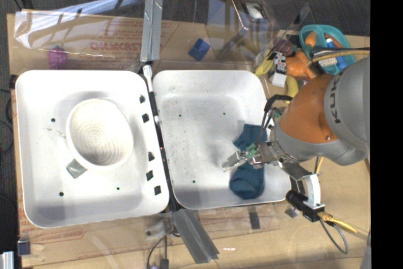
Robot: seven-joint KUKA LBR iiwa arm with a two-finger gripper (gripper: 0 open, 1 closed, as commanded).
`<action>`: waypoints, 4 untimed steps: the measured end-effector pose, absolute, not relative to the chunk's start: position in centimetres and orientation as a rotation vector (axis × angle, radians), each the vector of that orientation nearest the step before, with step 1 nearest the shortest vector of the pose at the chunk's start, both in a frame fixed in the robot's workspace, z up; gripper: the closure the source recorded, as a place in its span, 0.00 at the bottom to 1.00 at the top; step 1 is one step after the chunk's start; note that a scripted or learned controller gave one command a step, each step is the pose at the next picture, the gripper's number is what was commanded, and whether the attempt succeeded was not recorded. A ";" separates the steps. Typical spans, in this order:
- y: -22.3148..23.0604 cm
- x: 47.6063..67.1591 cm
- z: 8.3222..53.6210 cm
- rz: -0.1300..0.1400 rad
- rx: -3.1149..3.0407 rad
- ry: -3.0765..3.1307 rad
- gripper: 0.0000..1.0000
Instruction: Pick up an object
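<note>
camera view, from above at a slant. two shallow white bins sit side by side on a bench covered in brown cardboard. the left bin (38, 154) holds a pale ribbed bowl-like disc (99, 131) near its middle and a small grey-green square piece (76, 168) just below and left of it. the right bin (201, 91) holds a dark teal cloth (248, 172), crumpled, lying in the lower right part of the bin near the right wall.

the grey arm (343, 116) with its orange band (304, 118) reaches in from the right over the right bin's right edge. the gripper (242, 159) sits low over the teal cloth, its metal tip overlapping the cloth's left-middle part; whether the jaws are spread or pressed together cannot be told at this angle, nor whether cloth lies between them.

beyond the bins, on the cardboard: a small blue cube (199, 49) above the right bin, a purple object (58, 58) above the left bin under a clear plastic sheet (75, 16), and a cluster of coloured toys (302, 57) at upper right, next to the arm.
</note>
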State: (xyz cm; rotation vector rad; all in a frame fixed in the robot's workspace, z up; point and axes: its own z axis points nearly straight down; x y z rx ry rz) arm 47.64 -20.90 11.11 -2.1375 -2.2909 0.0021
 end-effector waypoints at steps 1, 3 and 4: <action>-21.0 47.6 10.5 0.003 -2.403 -2.019 0.00; -21.0 47.6 11.3 0.004 -2.394 -2.022 0.00; -20.0 47.7 9.2 0.000 -2.228 -2.207 0.00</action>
